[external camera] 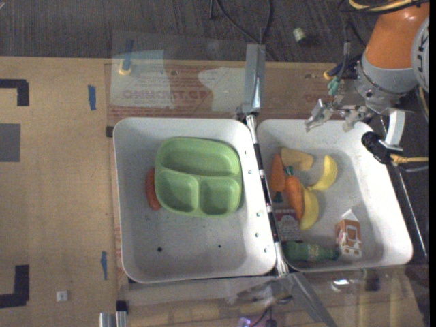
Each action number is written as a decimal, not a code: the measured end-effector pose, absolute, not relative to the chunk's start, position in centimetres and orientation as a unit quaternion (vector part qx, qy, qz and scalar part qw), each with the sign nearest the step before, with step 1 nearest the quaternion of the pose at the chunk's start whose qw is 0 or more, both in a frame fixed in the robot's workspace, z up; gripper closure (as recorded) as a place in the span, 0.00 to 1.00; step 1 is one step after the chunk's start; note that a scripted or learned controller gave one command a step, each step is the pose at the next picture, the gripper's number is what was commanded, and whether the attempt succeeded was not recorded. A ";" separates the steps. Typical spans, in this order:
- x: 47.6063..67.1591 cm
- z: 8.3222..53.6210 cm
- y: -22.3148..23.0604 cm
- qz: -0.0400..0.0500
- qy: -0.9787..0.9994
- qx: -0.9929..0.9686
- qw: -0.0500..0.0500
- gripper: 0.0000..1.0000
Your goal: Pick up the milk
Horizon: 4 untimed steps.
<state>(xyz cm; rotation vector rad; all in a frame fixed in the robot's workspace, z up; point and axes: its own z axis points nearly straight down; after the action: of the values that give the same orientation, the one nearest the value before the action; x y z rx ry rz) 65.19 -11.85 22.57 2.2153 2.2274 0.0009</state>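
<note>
The milk point(349, 237) is a small white and orange gable-top carton. It stands near the front right corner of the right bin point(381, 203). My gripper point(335, 117) hangs over the bin's back edge, well behind the carton and a little to its left. Its fingers are spread open with nothing between them. The orange wrist band of the arm point(398, 36) rises above it at the top right.
The right bin also holds two bananas point(325, 172), two carrots point(293, 195), a tan wedge point(297, 158), a red box point(286, 222) and a green bottle point(310, 252) lying left of the milk. The left bin point(136, 237) holds a green divided plate point(199, 177) and an orange item point(151, 189).
</note>
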 end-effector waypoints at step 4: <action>51.0 17.1 -21.1 0.000 0.760 0.650 0.000 0.00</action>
<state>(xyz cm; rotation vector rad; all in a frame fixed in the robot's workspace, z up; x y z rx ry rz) 50.95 -21.12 17.11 2.0418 2.3872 0.0014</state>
